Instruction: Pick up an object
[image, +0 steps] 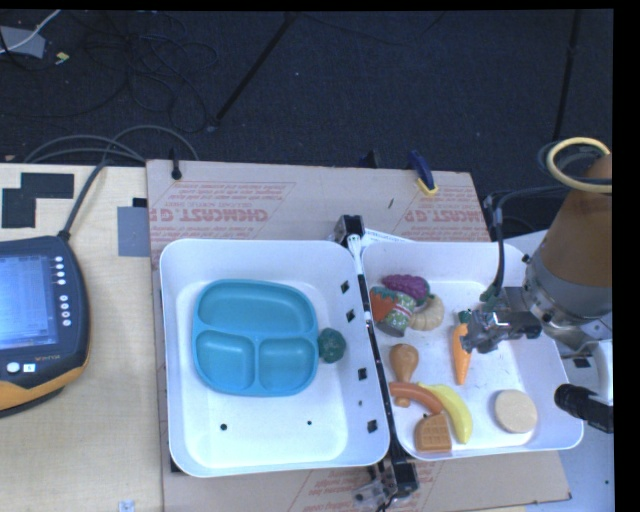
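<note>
My gripper (480, 330) hangs low in the right bin (540, 275), reaching in from the right. Its dark tip sits just right of the upper end of an orange carrot (460, 362), which lies lengthwise on the bin floor. Whether they touch is unclear. Other toy foods lie nearby: purple grapes (405, 287), a green and red piece (392, 310), a tan piece (429, 315), a brown drumstick (402, 358), an orange sausage (415, 394), a yellow banana (455, 412), a bread slice (434, 434) and a round beige biscuit (514, 411).
The left bin (190, 420) holds a blue divided plate (255, 335) and a dark green ball (331, 345) against its right wall. A tablet-like pendant (35, 315) lies on the bench at far left. Bare bin floor lies right of the carrot.
</note>
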